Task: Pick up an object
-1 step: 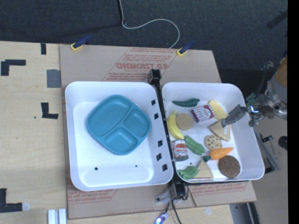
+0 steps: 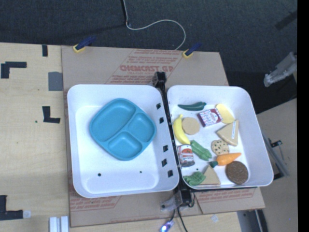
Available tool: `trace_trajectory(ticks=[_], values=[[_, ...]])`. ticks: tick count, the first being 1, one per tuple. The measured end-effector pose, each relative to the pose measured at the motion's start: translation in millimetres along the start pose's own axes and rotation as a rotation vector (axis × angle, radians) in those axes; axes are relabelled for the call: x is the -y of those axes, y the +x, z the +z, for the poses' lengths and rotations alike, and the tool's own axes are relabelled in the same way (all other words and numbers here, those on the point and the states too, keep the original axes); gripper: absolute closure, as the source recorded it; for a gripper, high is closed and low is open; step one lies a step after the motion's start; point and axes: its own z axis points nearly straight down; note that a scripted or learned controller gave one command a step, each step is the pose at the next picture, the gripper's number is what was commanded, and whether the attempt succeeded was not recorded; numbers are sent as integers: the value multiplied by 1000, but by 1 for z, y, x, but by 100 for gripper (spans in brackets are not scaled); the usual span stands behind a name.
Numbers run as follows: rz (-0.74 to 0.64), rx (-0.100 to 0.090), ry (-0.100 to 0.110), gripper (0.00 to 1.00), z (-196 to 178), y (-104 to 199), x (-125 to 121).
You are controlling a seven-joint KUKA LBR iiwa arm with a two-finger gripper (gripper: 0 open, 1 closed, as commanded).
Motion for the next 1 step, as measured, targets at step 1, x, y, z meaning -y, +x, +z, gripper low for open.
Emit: trace_trajectory(ticks=[1], values=[[4,-2,18,100,-1,-1,-1]])
